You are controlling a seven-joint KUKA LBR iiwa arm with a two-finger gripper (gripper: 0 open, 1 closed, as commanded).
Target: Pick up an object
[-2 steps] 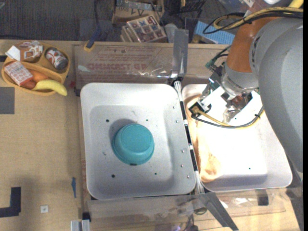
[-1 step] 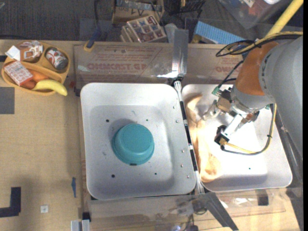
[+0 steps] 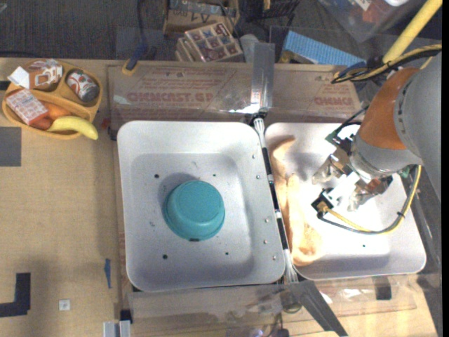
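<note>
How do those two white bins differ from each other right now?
The left bin holds a teal bowl, lying upside down near its middle; the right bin has no bowl. The arm's tool hangs over the right bin, while nothing hangs over the left bin. Both are shallow, white and roughly square, set side by side.

Wooden bench point(image 3: 56, 209) — two white bins point(image 3: 140, 153) side by side

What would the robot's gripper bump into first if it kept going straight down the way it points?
Probably the white floor of the right bin. The gripper hangs over it, pointing down and slightly left; depth is hard to judge.
</note>
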